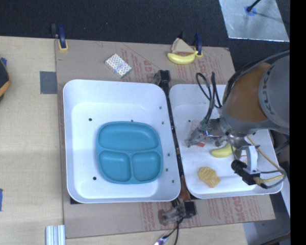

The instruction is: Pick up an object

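Arm [255, 98] reaches in from the right, low over the right bin [186, 98]. Gripper [201, 136] is down near the bin floor, left-centre; it's a blur of metal and cable there, so whether the claw is wide, narrow or holding anything — cannot tell.

Pickable items in the right bin: a yellow banana-shaped piece [222, 151] just right of the gripper, partly under the wrist, and a tan lumpy cookie-like piece [208, 176] nearer the front edge, apart from the gripper. Black cables [208, 88] loop over the bin's back half, with a white tag and yellow wire at the front right corner.

Left bin [74, 93] holds a teal divided plate [128, 151], smooth plastic, rounded corners, three compartments.

Outside the bins, on the cardboard sheet [234, 211]: a second banana [181, 58] against a sandwich-like wedge at the back, and a small patterned square packet [118, 65]. Blue clamps hold the back edge.
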Robot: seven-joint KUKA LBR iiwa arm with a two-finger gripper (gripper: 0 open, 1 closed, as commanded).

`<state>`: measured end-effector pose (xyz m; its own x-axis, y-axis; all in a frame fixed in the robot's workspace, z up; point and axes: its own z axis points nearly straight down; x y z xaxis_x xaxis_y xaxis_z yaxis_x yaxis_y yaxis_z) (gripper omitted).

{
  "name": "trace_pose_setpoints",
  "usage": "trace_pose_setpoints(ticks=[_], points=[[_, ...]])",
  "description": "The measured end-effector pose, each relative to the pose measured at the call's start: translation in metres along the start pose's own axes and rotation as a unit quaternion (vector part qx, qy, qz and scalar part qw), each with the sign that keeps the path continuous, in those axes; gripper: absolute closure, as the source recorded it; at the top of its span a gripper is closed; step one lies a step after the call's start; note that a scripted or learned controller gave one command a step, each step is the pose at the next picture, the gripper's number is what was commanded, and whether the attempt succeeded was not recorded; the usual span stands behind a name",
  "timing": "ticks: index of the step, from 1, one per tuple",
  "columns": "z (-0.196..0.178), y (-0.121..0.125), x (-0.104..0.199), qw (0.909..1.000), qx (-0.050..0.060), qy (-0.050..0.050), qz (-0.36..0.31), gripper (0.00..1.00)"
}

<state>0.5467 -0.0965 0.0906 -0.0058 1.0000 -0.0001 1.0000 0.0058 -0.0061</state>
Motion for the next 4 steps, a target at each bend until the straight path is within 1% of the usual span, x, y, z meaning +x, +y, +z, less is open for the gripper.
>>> trace_pose_setpoints(ticks=[1, 2, 3, 4], points=[[-0.002, 0.036, -0.008, 1.0, -0.002, 0.0, 0.001, 0.0], [-0.012, 0.036, -0.009, 1.0, -0.001, -0.001, -0.001, 1.0], [-0.012, 0.036, -0.009, 1.0, -0.001, -0.001, -0.001, 0.0], [-0.002, 0.087, 0.0, 1.0, -0.002, 0.0, 0.001, 0.0]])
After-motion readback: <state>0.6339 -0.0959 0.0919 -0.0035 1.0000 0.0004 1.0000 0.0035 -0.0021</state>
